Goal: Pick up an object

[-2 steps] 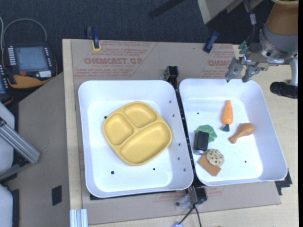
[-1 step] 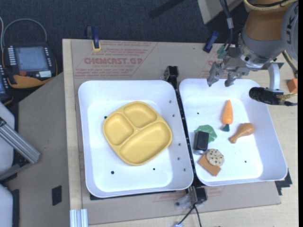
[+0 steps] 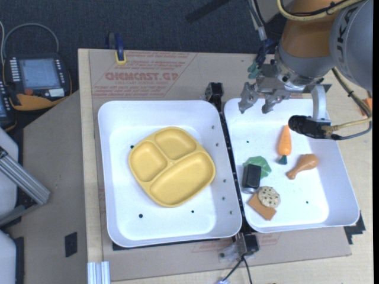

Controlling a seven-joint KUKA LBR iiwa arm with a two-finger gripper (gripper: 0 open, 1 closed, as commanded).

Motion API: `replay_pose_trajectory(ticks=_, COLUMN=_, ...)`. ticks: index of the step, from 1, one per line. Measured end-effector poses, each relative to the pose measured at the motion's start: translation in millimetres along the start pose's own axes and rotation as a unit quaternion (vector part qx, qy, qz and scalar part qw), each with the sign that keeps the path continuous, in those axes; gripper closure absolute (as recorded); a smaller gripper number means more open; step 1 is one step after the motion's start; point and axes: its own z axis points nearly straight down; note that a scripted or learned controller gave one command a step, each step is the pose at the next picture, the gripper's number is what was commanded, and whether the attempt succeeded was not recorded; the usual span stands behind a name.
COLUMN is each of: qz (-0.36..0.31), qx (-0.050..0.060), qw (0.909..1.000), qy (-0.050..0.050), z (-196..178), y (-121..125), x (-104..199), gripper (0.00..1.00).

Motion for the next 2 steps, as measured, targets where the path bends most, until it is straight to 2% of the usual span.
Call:
replay_pose_trajectory(ticks=1, qz=0.000, qx=0.001, qw=1.0000, qy=-0.001, z=17.7, y=-8.3, x=52.3, gripper=1.00)
replay_pose_trajectory(ticks=2, qz=0.001, qx=0.000, qw=1.0000, qy=-0.001, z=16.7, y=-20.6, x=99.3, gripper=1.00)
